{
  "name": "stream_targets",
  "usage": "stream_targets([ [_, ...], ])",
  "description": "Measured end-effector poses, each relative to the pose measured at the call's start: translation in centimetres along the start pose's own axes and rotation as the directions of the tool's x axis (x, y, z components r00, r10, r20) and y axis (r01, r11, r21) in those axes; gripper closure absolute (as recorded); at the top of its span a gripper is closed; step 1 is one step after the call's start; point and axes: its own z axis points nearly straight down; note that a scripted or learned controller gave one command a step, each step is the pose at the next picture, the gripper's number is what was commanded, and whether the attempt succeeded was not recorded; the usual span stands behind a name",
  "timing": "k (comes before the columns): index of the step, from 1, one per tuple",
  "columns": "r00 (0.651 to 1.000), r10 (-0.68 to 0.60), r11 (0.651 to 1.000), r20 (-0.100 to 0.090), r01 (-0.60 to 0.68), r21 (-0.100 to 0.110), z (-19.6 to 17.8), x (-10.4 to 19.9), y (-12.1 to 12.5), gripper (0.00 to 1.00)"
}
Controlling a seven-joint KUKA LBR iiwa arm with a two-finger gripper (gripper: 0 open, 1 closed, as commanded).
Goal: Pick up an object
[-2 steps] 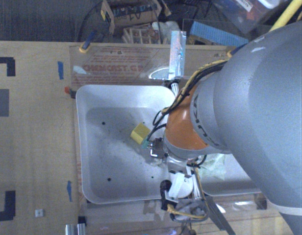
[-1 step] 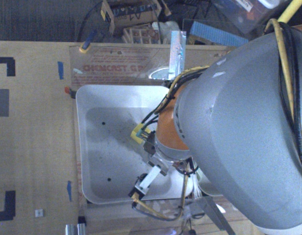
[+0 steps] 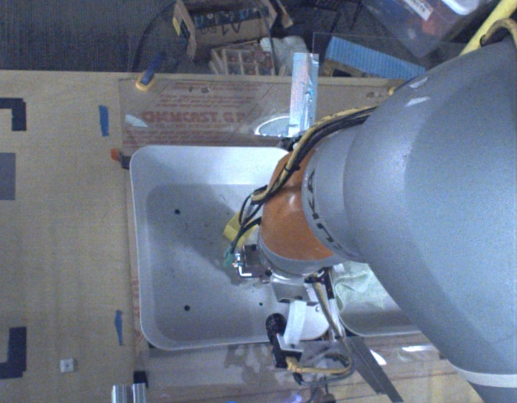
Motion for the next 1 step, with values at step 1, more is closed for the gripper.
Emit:
stream_targets([
  [1, 0.955, -0.296, 0.955, -0.005, 0.296, -0.003, -0.01, -4.49, 0.05, 1.0],
])
